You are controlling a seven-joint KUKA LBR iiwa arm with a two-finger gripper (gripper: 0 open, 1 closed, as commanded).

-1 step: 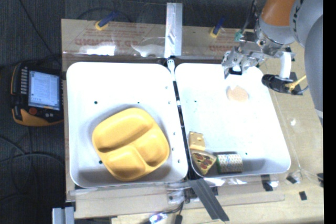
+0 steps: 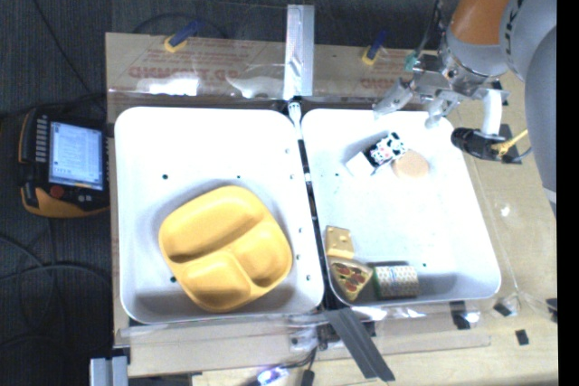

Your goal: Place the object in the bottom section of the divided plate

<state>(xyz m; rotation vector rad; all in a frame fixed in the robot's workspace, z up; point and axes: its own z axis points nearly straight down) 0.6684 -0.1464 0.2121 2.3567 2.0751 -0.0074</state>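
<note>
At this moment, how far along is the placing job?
Nothing looks placed: the yellow divided plate in the left bin holds no object. The gripper sits over the right bin's top edge, away from the items. Picking and placing in the bottom section are left.

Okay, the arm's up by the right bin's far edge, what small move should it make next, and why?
Probably bring the gripper down and toward the bin's middle, over the round tan piece beside the black-and-white block. The gripper sits above the right bin at its far rim with nothing seen in it, and the yellow divided plate in the left bin holds nothing.
</note>
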